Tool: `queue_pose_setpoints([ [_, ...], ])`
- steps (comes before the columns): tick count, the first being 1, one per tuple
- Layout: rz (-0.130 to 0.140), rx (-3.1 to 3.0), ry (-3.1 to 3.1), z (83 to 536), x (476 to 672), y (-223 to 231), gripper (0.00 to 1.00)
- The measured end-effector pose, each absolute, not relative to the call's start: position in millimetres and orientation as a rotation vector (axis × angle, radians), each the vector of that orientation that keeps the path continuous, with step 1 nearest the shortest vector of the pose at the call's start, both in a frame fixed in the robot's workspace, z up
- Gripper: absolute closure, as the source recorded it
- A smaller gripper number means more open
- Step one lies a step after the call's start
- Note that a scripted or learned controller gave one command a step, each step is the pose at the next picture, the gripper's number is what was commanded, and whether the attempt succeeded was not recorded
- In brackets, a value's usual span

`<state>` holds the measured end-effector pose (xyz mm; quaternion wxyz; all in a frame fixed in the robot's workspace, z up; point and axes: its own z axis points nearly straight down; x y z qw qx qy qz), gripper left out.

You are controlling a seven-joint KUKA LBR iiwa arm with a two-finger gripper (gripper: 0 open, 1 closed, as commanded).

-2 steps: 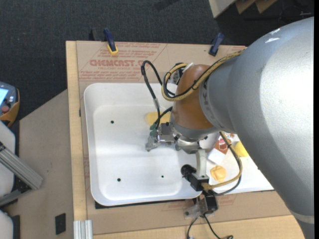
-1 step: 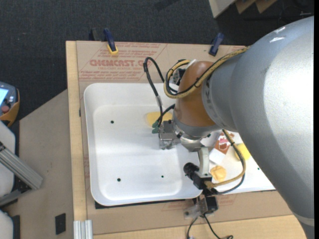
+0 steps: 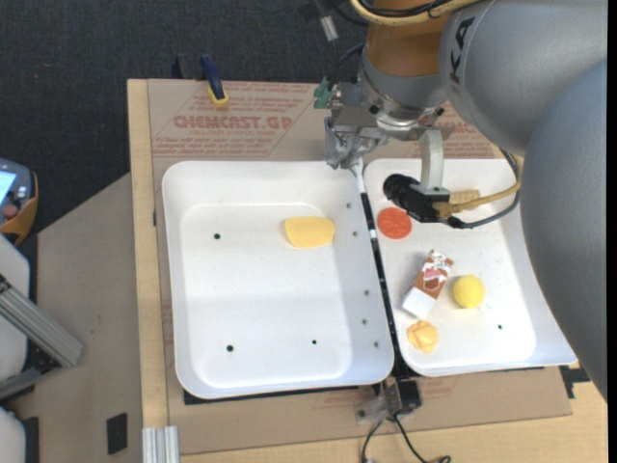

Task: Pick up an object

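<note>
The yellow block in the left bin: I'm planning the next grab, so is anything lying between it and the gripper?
Nothing visible does. The yellow block lies alone on the left bin, and the gripper hangs over that bin's far right corner, with bare white floor between them.

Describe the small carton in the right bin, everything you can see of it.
The carton is a small box with a plain white lower end and a red-brown and white printed upper end; the print is too small to read. It looks like cardboard. It lies flat on the floor of the right bin, tilted so its printed end points up and right. A yellow ball sits just to its right, and a yellow-orange piece just below.
</note>
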<state>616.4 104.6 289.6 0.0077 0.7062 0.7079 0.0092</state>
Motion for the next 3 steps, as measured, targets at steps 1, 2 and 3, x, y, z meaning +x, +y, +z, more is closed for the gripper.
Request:
queue_pose_setpoints([
  [1, -0.003, 2.227, 2.216, 278.5, 617.5, 45.2, 1.0],
  [2, -0.022, 2.233, 2.231, 178.4, 506.8, 65.7, 1.0],
  [3, 0.024, 2.2, 2.242, 274.7, 528.1, 229.1, 1.0],
])
